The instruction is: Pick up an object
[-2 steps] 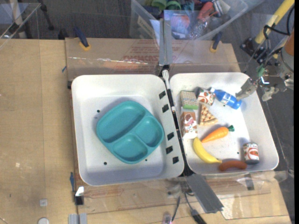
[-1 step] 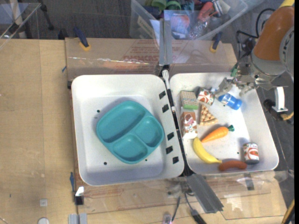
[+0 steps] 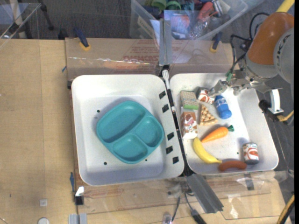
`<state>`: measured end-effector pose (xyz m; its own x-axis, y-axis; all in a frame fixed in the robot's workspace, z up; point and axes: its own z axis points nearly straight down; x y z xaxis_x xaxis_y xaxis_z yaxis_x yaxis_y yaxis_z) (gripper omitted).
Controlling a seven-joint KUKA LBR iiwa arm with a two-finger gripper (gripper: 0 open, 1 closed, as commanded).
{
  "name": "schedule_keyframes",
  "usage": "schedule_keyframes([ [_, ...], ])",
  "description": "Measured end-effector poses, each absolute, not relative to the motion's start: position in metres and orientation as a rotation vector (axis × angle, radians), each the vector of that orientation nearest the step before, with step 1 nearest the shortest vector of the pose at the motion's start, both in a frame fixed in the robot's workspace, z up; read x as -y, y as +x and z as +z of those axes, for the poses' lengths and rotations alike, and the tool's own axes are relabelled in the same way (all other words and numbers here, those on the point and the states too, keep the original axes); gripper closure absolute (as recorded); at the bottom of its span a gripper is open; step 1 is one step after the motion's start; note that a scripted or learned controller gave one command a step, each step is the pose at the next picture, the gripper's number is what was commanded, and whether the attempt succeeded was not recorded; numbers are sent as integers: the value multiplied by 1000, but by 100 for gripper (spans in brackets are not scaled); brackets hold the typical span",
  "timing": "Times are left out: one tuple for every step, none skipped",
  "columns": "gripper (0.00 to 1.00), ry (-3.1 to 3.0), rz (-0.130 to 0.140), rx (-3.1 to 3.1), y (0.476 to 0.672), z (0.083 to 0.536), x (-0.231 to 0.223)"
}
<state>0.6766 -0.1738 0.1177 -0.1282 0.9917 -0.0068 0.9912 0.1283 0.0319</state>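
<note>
The right bin (image 3: 266, 139) holds several toy foods. At its back are a blue bottle (image 3: 223, 107), a small red-and-white can (image 3: 204, 97) and a tan cracker (image 3: 188, 98). Below them lie a waffle wedge (image 3: 206, 115) and a printed packet (image 3: 188, 123). Toward the front lie a carrot (image 3: 216, 134), a banana (image 3: 204, 151), a brown sausage (image 3: 232, 165) and a red can (image 3: 250, 152). My gripper (image 3: 220, 86) hangs low over the bin's back edge, just above the blue bottle and right of the small can. Nothing is seen held in it.
A teal divided plate (image 3: 130, 130) lies in the left bin (image 3: 84, 101). A clear tub of mixed toys (image 3: 187, 8) stands behind the bins. The grey arm with its orange band (image 3: 268, 36) comes in from the upper right.
</note>
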Motion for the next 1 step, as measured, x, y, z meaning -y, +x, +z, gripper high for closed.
schedule_keyframes([
  [0,2024,27,-2348,679,113,160],
])
